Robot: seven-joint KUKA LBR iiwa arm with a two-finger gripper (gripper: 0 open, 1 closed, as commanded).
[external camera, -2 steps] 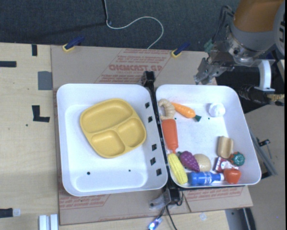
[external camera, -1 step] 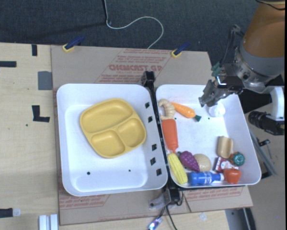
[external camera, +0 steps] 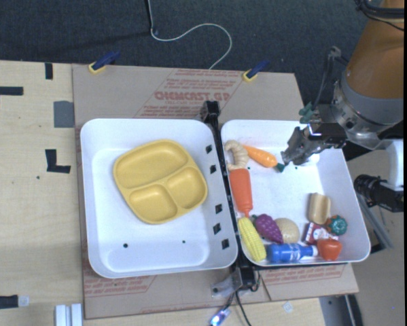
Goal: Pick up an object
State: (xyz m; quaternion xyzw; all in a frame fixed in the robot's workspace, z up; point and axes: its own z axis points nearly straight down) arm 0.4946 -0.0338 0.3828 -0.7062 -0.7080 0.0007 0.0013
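Note:
My gripper (external camera: 293,153) hangs over the back of the right bin (external camera: 288,194), just right of a small orange carrot (external camera: 261,156). It is dark and seen from above, and I see nothing held in it. Along the bin's left wall lie a beige piece (external camera: 237,153), a long orange piece (external camera: 241,189) and a yellow corn cob (external camera: 251,239). Near the front sit purple grapes (external camera: 267,227), a blue bottle (external camera: 290,252), a tan bread piece (external camera: 317,208) and a red item (external camera: 330,249).
The left bin (external camera: 101,250) holds a yellow divided plate (external camera: 161,180). Both bins rest on cardboard (external camera: 183,94) on the bench. A white cable (external camera: 189,32) loops behind the bins. The grey and orange arm (external camera: 376,66) rises at the right.

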